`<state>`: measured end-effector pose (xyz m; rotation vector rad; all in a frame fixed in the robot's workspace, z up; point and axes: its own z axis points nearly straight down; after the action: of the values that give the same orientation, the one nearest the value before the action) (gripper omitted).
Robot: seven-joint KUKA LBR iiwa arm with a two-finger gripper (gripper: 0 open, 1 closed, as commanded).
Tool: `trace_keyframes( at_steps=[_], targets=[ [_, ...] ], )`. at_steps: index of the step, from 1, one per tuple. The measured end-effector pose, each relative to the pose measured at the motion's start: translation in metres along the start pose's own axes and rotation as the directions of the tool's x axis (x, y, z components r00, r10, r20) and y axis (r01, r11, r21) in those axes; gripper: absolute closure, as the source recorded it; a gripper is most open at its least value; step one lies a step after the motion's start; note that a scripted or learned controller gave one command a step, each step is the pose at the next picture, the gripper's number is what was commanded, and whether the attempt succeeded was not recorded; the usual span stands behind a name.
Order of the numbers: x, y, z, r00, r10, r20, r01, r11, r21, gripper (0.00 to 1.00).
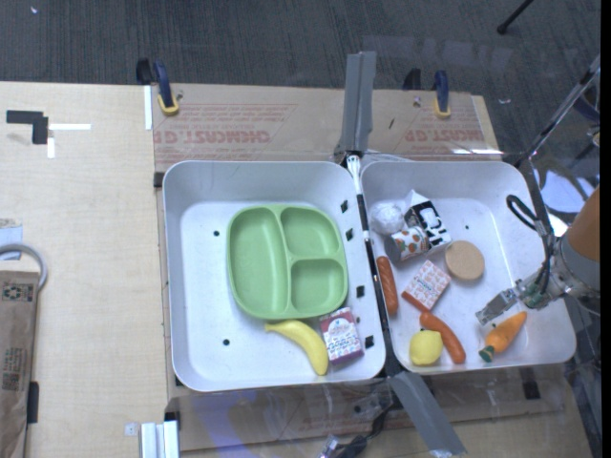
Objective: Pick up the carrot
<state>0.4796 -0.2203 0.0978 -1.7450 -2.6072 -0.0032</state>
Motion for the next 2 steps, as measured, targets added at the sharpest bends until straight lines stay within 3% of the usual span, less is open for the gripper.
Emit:
trace_keyframes(
  at_steps=[1,2],
  targets=[
    [0.0,0.001,-0.008,1.0,0.001,0.0,-0.001,1.0,0.0,1.0],
    [0.028,0.011,-0.124,0.995,-0.098,0.005,0.098,0.995,0.001,1.0]
  ],
)
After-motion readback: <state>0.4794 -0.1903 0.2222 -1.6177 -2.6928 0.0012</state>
